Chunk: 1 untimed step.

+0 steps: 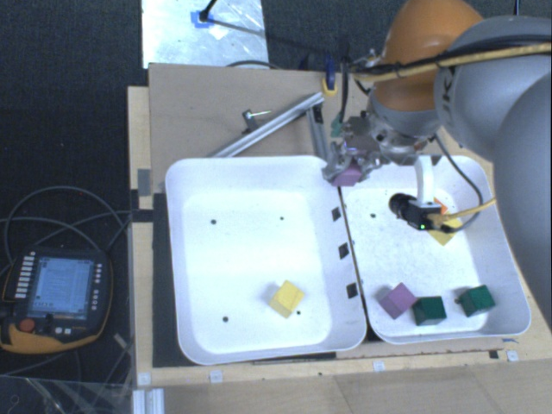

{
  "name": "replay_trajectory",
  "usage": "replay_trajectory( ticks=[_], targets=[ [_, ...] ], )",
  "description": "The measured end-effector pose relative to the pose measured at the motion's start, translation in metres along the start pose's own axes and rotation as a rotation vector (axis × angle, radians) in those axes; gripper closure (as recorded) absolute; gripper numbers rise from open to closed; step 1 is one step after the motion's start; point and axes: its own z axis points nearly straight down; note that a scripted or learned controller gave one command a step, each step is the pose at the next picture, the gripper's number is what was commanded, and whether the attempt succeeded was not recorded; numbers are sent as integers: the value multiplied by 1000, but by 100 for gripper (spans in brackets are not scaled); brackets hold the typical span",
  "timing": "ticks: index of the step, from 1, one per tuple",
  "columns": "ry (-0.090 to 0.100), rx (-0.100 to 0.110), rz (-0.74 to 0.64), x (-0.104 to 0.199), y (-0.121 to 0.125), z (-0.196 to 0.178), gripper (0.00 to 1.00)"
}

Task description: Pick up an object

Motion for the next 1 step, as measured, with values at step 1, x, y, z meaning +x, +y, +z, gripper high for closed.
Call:
replay_trajectory(
  ticks=[1],
  targets=[
    [0, -2, -1, 58, 13, 12, 100]
  ],
)
